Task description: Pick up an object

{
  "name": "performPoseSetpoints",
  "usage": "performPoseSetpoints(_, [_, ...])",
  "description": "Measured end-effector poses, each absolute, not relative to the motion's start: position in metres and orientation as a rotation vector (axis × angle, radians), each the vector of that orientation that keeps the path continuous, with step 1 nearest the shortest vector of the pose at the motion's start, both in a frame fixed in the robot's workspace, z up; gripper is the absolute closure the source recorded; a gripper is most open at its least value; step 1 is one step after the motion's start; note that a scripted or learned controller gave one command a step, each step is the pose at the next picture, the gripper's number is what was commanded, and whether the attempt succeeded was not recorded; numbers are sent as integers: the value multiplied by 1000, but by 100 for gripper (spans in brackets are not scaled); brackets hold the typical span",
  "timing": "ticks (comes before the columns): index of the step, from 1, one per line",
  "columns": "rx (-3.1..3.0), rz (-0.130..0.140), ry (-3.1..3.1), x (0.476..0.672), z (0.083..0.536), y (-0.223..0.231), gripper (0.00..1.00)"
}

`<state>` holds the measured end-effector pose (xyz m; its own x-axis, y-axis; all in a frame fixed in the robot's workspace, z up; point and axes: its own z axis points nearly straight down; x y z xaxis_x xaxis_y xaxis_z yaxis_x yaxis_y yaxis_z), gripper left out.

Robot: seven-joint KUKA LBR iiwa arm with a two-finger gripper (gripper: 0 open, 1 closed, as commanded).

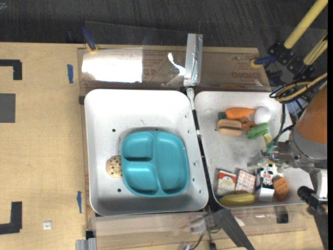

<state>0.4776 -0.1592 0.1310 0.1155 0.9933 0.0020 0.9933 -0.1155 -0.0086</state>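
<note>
The right bin (pixel 229 150) holds several toy foods. An orange carrot (pixel 240 112), a hot dog (pixel 231 126), a white egg (pixel 261 115) and a green piece (pixel 257 132) lie at its far side. Two small boxes (pixel 227 181) (pixel 246 180), a yellow banana (pixel 238 198), a black-and-white piece (pixel 267 179) and a brown piece (pixel 281 187) sit along its near edge. My gripper (pixel 270 160) hangs low over the bin's right side, just above the black-and-white piece. Its tips are hidden among the metal parts.
The left bin (pixel 104 119) carries a teal divided plate (pixel 154 162) with a cookie (pixel 114 166) against its left rim. A metal divider (pixel 193 61) stands behind the bins. Yellow poles and cables (pixel 299 77) crowd the far right.
</note>
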Motion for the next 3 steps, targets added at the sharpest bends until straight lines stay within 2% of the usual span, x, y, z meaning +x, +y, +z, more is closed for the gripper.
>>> performPoseSetpoints(1, [-2225,-14,-2237,485,95,-154,0])
performPoseSetpoints(2, [-2229,-20,-2244,487,104,-154,100])
performPoseSetpoints(3, [-2408,-4,-2019,532,189,-77,100])
